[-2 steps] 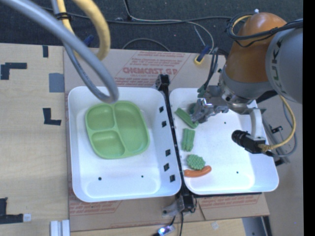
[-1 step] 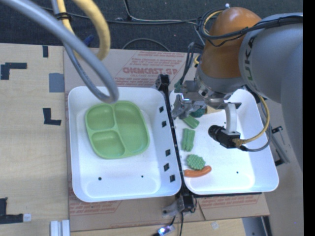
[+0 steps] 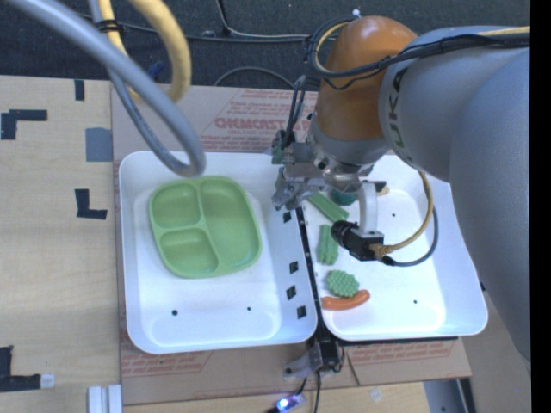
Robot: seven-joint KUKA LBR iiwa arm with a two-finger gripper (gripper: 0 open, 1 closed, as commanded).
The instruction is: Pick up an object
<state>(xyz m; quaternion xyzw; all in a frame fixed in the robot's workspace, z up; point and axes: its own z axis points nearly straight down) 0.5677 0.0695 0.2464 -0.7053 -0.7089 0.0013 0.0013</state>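
Closest to my camera is the grey arm (image 3: 465, 101), which reaches in from the right and covers the upper right of the view; an orange band (image 3: 366, 50) sits above its wrist. Under the wrist, the hand (image 3: 293, 192) hangs over the far end of the ridge where the two bins meet. From this angle I cannot tell whether the hand is open or closed, and I see nothing held in it.

A thick grey hose (image 3: 129, 93) and a yellow hose (image 3: 164, 33) sweep in from the upper left, with the grey hose's end above the far edge of the left bin. The pale wooden bench (image 3: 52, 231) carries a sheet of cardboard (image 3: 232, 119), and both bins rest on it side by side.

The left bin (image 3: 138, 317) is white and shallow. It holds a light green plate (image 3: 205, 226) with three compartments, lying flat in the bin's far half.

The right bin (image 3: 448, 317) holds the small objects, all close to its left wall. A slanted green piece (image 3: 325, 206) lies just beside the hand, partly under the wrist. Nearer to me lies a green stick (image 3: 327, 243), running lengthwise along the wall. Below that is a bumpy green lump (image 3: 342, 280), and touching its near edge is a small orange sausage shape (image 3: 346, 299)
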